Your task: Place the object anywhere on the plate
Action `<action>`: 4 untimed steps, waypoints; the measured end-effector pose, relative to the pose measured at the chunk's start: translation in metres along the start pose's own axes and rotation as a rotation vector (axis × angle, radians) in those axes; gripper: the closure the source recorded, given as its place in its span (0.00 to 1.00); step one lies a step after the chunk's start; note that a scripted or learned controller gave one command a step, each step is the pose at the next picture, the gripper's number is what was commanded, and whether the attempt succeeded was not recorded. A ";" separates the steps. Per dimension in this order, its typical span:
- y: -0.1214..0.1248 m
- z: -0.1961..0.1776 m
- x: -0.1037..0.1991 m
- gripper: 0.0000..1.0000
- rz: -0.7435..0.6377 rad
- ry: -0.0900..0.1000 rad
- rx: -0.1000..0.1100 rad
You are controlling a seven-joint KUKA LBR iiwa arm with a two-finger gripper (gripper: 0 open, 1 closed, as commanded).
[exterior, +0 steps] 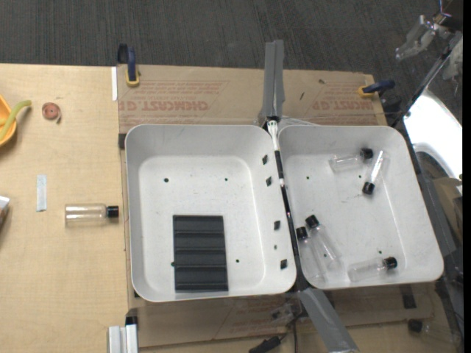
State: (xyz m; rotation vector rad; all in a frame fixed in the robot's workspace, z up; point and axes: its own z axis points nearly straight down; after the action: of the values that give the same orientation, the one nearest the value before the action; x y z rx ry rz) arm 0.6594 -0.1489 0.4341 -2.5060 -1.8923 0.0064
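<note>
A black ribbed rectangular plate (199,253) lies flat in the front part of the left white bin (147,160). The right white bin (412,197) holds several clear vials with black caps, all lying on their sides. Two of them (347,161) (374,172) sit near the back right. Another two (319,235) (312,250) lie close together at the front left, near the wall between the bins. One more vial (372,268) rests against the front wall.
Another clear vial with a black cap (90,212) lies on the wooden bench left of the bins. A yellow object (7,120) and a small pink disc (50,110) sit at the far left. Clamps (126,63) (375,88) hold the cardboard at the back.
</note>
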 end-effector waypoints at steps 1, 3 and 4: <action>-0.014 -0.006 -0.072 0.00 0.014 0.000 -0.001; -0.047 -0.004 -0.080 0.00 -0.012 0.000 -0.001; -0.027 -0.006 0.028 0.00 0.190 0.000 0.000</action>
State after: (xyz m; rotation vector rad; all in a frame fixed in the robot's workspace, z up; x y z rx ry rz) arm 0.6416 -0.1143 0.4396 -2.6748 -1.6463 0.0060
